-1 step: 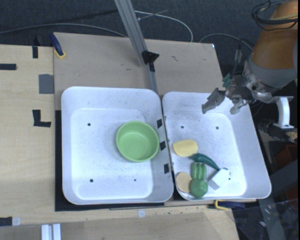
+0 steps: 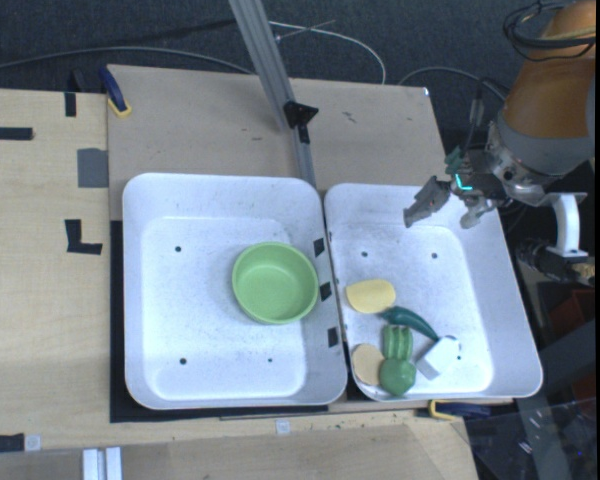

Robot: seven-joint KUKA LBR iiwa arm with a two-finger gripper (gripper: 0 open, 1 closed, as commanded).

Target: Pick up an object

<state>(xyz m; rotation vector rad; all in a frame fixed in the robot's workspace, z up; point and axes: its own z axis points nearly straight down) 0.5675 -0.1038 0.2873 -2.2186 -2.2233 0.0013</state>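
tool (image 2: 448,206) hangs spread and empty over the right bin's (image 2: 500,298) far edge; the toys (image 2: 392,343) lie untouched at the near end. nothing grasped yet, the whole pick remains.

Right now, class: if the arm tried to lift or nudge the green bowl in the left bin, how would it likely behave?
The green bowl looks like thin moulded plastic, so it is probably light and stiff. It sits upright on the flat floor of the left bin, so a nudge would likely slide it, not tip it. Its smooth, rounded rim could slip from a pinch.
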